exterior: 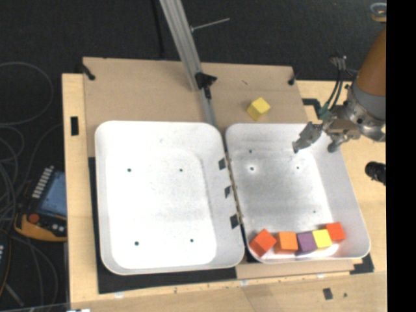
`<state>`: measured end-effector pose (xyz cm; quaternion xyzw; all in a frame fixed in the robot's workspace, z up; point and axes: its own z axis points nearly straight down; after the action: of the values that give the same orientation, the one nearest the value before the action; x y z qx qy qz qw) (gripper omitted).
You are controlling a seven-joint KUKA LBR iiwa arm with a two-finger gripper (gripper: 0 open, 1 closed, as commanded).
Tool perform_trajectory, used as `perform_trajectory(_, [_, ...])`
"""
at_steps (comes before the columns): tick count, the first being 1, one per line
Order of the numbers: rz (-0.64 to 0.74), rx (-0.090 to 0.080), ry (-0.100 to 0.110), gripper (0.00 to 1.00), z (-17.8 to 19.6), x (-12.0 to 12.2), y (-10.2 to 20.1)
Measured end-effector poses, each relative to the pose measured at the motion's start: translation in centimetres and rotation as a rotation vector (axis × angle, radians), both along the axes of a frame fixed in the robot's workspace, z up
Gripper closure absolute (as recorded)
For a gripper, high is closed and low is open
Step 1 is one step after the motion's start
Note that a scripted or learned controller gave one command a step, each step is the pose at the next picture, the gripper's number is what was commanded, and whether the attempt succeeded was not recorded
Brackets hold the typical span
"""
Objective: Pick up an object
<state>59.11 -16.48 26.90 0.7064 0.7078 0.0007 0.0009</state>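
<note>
hovering at the right bin (338, 194) far rim, the hand (318, 138) spreads wide, holding nothing.

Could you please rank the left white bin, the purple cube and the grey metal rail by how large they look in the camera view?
1. Left shallow white bin
2. Slanted grey metal rail
3. Small purple cube

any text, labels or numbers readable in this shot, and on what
None can be read.
The handheld device left of the bench has a lit screen and a row of keys, too small and blurred to read.
The coloured blocks, the yellow cube and both bins carry no markings.
</note>
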Motion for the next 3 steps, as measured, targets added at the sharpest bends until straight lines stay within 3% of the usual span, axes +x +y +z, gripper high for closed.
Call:
perform_trajectory(1, [0.003, 0.001, 0.004, 0.00, -3.9, -0.1, 4.6])
perform_trajectory(2, [0.002, -0.001, 0.007, 0.00, -9.1, 1.7, 4.9])
perform_trajectory(3, [0.000, 0.000, 0.001, 0.00, -8.8, 1.8, 4.9])
